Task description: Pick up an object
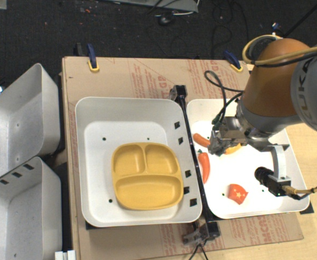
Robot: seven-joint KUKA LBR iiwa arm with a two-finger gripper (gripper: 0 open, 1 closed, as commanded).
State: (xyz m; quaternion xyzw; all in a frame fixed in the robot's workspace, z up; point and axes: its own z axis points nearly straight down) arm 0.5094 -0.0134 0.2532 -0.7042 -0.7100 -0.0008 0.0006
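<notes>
Where the hand (219, 145) hangs low over the right bin (223, 205), a small yellow-orange piece (234, 149) peeks out from under its right side, so close that I cannot say whether the two touch. From my seat I cannot tell whether the hand is wide or narrow, nor whether it holds anything; the wrist body blocks my view of it.

Just left of the hand lies a short orange piece (200, 140), near the bin's left wall. Below it, along that same wall, lies a long red piece (204, 167), set nearly lengthwise. A squat red chunk (237, 194) sits apart from these, toward the bin's near edge.

The grey arm (280, 85) with its orange band comes in from the right and covers the bin's far right corner.

The left bin (93, 145) touches the right one along their shared side and carries a yellow divided plate (146, 176), lying flat near its middle. Both bins rest on a tan board surface (137, 75), with a blue clamp (92, 58) at its far left edge and another (233, 61) at its far right.
</notes>
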